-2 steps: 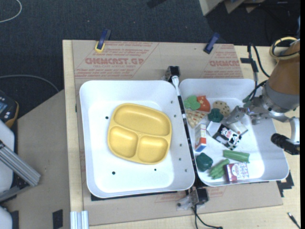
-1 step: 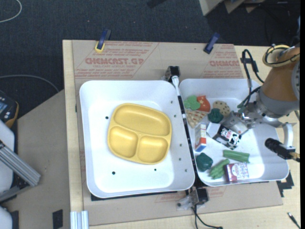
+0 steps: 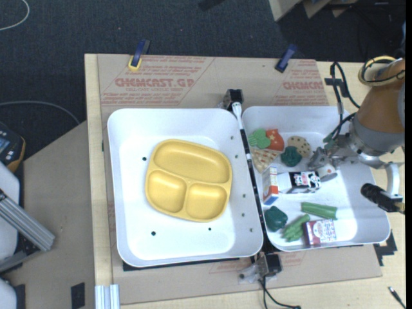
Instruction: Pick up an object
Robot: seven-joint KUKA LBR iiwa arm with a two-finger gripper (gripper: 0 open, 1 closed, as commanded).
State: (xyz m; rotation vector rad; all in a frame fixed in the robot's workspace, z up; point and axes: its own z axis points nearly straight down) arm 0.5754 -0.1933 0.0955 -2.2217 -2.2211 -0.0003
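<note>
The right bin (image 3: 360, 192) holds several small toy foods. My gripper (image 3: 320, 165) hangs low over the bin's middle, reaching in from the right. It is just above and right of a black-and-white toy cow (image 3: 304, 181). I cannot make out anything held in it. A cookie (image 3: 298, 144) and a dark green broccoli piece (image 3: 291, 155) lie just left of the gripper. A white and red carton (image 3: 273, 181) stands left of the cow.
The left bin (image 3: 129, 224) holds a yellow divided plate (image 3: 188, 180). In the right bin's near part lie a green bean (image 3: 318, 208), a pea pod (image 3: 295, 227), a dark green pepper (image 3: 277, 218) and a maroon box (image 3: 320, 232). A waffle (image 3: 262, 158), a green leaf (image 3: 259, 138) and a red piece (image 3: 275, 138) sit at its far left.
</note>
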